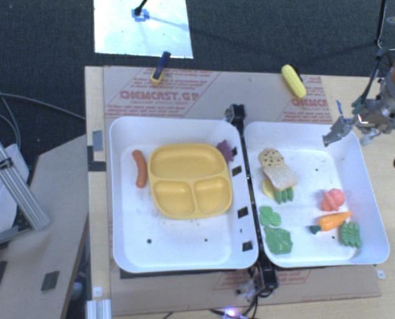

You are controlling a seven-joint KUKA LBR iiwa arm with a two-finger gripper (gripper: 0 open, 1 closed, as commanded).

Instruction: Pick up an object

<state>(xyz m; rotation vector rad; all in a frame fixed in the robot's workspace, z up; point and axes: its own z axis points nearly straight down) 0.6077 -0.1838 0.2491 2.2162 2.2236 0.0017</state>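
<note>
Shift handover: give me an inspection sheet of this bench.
Surface: bench bearing left bin and right bin.
Job's things: left bin holds yellow divided tray, sausage, purple piece; right bin holds cookie, sandwich, carrot, red piece, green pieces.
Clutter: corn cob and blue-yellow tool, outside the bins.
Grippers: gripper above right bin's far corner, holding nothing.
Cables: cables at left.
Surroundings: dark carpet, white sheet.
</note>
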